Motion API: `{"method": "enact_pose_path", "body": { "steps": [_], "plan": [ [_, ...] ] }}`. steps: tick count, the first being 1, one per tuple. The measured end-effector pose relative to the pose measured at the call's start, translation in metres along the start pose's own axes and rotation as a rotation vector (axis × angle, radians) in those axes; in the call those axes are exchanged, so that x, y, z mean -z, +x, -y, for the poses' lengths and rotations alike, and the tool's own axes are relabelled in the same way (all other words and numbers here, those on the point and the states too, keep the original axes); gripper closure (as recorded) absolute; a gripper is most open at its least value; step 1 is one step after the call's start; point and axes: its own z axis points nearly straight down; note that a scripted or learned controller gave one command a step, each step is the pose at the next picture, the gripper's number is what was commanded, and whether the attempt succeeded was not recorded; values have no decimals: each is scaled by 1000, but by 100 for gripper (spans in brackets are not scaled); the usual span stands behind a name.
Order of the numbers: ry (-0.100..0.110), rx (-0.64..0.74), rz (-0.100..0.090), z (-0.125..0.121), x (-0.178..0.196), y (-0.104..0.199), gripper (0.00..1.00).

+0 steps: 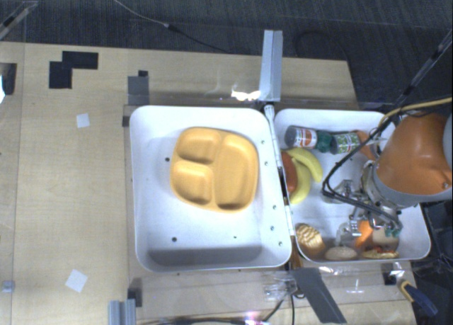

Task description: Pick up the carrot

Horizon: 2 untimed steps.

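**One short hop to the carrot**

One gripper (357, 226) hangs low in the right bin (417, 246), near its front edge. I cannot tell how it is set; cables hide it. The carrot (365, 232), a small orange bit, looks to lie right by it, at about 4 o'clock, touching or nearly so. Its long way is too hidden to tell. A banana (304, 173) lies off at 10 o'clock.

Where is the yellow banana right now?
The curved yellow banana lies in the right-hand white bin, near its left wall. It sits just below the bottle with the red and green label, to the left of the gripper.
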Motion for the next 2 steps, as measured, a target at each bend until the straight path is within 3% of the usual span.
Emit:
{"method": "enact_pose_path", "body": {
  "steps": [1, 2],
  "plan": [
    [1, 5, 10, -1, 13, -4, 100],
    [0, -95, -1, 10, 108, -1, 100]
  ]
}}
